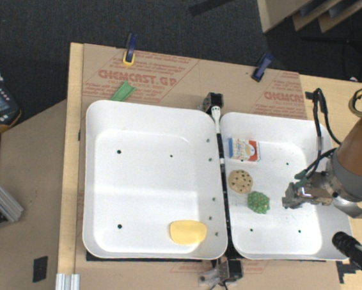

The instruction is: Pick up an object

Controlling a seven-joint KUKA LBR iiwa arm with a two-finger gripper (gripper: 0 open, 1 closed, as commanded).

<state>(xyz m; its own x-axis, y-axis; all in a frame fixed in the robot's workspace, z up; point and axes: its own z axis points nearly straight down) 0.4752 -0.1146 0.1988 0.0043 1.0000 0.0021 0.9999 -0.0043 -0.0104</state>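
Hovering low in the right bin (299, 240), the end effector (293, 199) is sitting just beside the green toy (258, 202), probably lining up a grab. Finger state: cannot tell. Cookie (241, 180) and carton (241, 149) are lying nearby.

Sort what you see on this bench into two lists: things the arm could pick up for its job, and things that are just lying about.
Belonging to the job:
- tool
- milk carton
- cookie
- green broccoli piece
- yellow piece, in the left bin

Just lying about:
- green marker on the cardboard
- blue clamps
- yellow-tipped clamp
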